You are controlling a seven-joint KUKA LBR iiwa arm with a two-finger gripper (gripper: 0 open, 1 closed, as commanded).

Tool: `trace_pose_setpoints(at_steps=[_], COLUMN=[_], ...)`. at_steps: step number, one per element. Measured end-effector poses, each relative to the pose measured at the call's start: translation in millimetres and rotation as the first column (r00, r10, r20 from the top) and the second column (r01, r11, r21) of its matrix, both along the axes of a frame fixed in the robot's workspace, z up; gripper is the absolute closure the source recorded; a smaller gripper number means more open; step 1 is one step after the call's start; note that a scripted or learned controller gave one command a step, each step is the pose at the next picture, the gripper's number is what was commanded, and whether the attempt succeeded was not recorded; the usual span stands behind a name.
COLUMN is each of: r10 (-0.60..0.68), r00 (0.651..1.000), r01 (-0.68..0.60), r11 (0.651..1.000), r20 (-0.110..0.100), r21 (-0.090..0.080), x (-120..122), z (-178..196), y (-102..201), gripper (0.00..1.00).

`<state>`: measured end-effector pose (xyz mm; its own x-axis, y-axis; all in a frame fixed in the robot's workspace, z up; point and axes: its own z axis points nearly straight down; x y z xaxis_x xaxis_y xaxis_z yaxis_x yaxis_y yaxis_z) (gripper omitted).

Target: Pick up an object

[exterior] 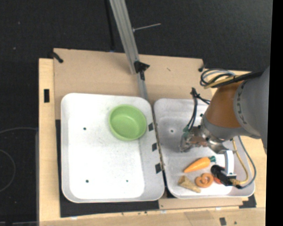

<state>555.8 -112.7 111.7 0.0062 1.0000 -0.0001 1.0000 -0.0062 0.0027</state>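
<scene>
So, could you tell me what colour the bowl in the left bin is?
Light green; the bowl shows in the camera view.

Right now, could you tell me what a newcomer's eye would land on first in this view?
Probably the green bowl, sitting alone near the upper right corner of the left bin. Next comes the grey arm with its orange band, reaching over the right bin, its gripper low above the bin floor. Just below it lies an orange carrot among a few small items near that bin's bottom edge.
</scene>
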Motion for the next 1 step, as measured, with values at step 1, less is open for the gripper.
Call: trace_pose_setpoints(at_steps=[1], r10=[0.004], r00=[1.0], r01=[-0.004], r11=[1.0], r20=[0.004], r21=[-0.001], x=[-6.6], z=[54.3], y=[-6.9], gripper=[1.0])
